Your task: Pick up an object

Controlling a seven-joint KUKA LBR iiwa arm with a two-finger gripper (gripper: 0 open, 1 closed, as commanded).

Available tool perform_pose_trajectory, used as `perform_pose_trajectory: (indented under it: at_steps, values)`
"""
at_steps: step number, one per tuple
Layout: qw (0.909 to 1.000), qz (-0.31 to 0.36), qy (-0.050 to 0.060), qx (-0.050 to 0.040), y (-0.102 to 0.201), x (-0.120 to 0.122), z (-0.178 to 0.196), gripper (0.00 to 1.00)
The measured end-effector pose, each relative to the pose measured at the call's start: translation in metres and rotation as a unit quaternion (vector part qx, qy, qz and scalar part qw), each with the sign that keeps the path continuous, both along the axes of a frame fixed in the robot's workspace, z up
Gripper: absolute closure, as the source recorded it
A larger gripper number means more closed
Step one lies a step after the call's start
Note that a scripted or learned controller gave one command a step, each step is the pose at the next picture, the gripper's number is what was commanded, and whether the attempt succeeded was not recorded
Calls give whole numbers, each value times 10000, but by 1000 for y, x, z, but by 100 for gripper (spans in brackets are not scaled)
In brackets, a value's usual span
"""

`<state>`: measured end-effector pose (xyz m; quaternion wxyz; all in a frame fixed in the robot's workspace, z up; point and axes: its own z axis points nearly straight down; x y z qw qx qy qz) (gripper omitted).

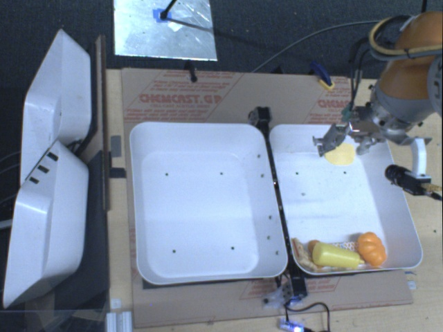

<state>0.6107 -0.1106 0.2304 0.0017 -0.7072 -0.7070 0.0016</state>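
**Jaws over the pale yellow piece**

We see the gripper (340, 142) at the right bin's (325, 213) twelve o'clock, directly above a flat pale yellow piece (340, 157). We cannot tell how its jaws stand. The piece looks light, thin and possibly slippery; we would pinch across its edges. A yellow cylinder (336, 256) and orange toy (372, 248) lie at six o'clock.

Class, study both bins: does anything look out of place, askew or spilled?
Nothing looks spilled or broken. The objects crowd the right bin's near edge: a yellow cylinder lying on its side beside an orange piece. A pale yellow item sits apart under the gripper.
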Motion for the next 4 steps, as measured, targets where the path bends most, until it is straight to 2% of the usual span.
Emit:
perform_pose_trajectory:
  at_steps: [1,2,4]
  values:
    - [10000,3,-28,-2,0,1,3,0]
    - [10000,1,-2,2,-1,3,-59,0]
    - [10000,1,-10,1,-5,2,-148,0]
